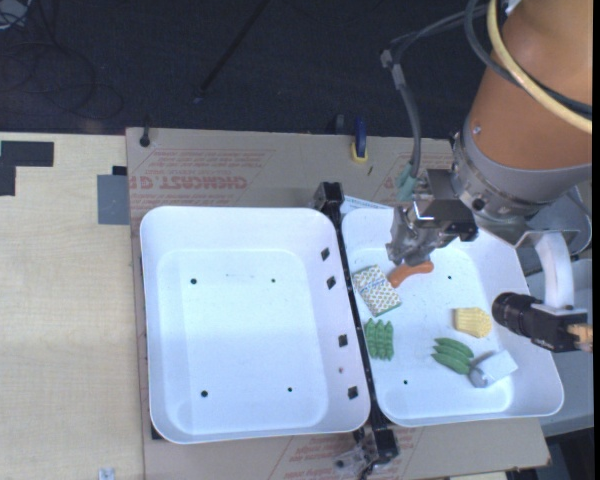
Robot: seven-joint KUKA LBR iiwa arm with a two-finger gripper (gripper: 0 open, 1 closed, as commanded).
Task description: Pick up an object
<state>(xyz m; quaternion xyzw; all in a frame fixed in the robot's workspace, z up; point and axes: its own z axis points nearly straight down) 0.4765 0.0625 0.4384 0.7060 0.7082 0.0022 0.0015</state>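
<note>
Upper arm (540, 78) cropped at frame top; orange object (412, 271) partly hidden beneath gripper (412, 243), fingers indistinct.

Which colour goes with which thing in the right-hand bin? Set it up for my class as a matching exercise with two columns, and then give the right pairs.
Things:
1. The long piece under the claw
2. The corn piece
3. The pea pod
4. The checked packet

Colours:
A. green
B. white with a dotted pattern
C. orange
D. yellow

Right pairs: 1-C, 2-D, 3-A, 4-B.
</note>
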